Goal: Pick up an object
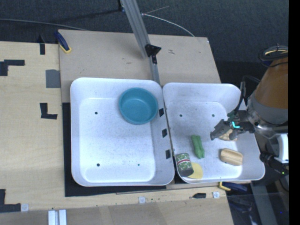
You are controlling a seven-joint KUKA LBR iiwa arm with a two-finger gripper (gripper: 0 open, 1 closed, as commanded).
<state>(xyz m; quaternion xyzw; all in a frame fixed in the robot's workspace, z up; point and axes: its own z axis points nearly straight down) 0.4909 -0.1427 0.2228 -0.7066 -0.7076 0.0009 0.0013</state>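
Pale wooden bench top (28, 125) runs under two shallow white bins sitting side by side. From my seat, the left bin (84, 172) carries a blue bowl (138, 106) up at about one o'clock from its centre, close to the shared wall. The right bin (187, 90) has everything crowded into its lower half: a green pickle-shaped piece (198, 146) near the middle, a tan bread-like block (231, 157) at four o'clock, and a small can (183, 164) lying on a yellow disc (196, 171) at seven o'clock.

My gripper (224, 131) sits at three o'clock in the right bin, over a small pale object (228, 136) just beside the rim. Its dark fingers look spread apart, with nothing clearly between them. The arm (274, 93) enters from the right, orange band showing.
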